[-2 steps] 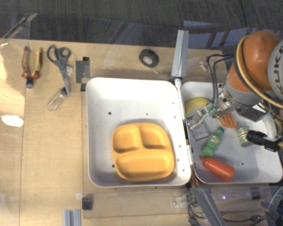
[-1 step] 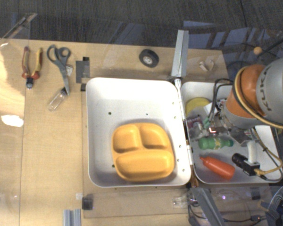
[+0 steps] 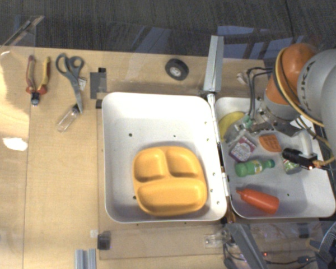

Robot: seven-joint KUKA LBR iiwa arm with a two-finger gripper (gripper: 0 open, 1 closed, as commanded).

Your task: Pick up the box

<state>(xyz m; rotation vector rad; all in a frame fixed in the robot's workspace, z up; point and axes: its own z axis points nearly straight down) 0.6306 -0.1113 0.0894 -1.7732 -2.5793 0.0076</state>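
Where the grey arm [image 3: 319, 83] with its orange band reaches in from the right of the camera view, it bends down over the far part of the right-hand shallow white bin [image 3: 319, 203], wrapped in yellow and black cables. Its gripper [image 3: 252, 122] hangs low at the bin's far left area, just above a small purple-and-white box [image 3: 243, 148] that lies flat on the bin floor. Whether the gripper is spread or closed cannot be told from this angle, and nothing is clearly seen between its tips; the box seems to lie free just below it.

Close behind the gripper sits a yellow rounded object [image 3: 231, 121] against the bin's left wall. Just right of the box lies a flat orange piece [image 3: 270, 143], and nearer the viewer a green plastic bottle [image 3: 255, 167] lies on its side. Nearest the front rim rests a red-orange bottle [image 3: 259, 200], also on its side.

In the left white bin [image 3: 157, 108] a yellow divided plastic tray [image 3: 169, 180] sits toward the front. On the wooden bench [image 3: 45, 195] to the left lie red-handled pliers [image 3: 36, 77] and grey scissors [image 3: 73, 74], with a black roll of tape [image 3: 177, 69] beyond the bins.
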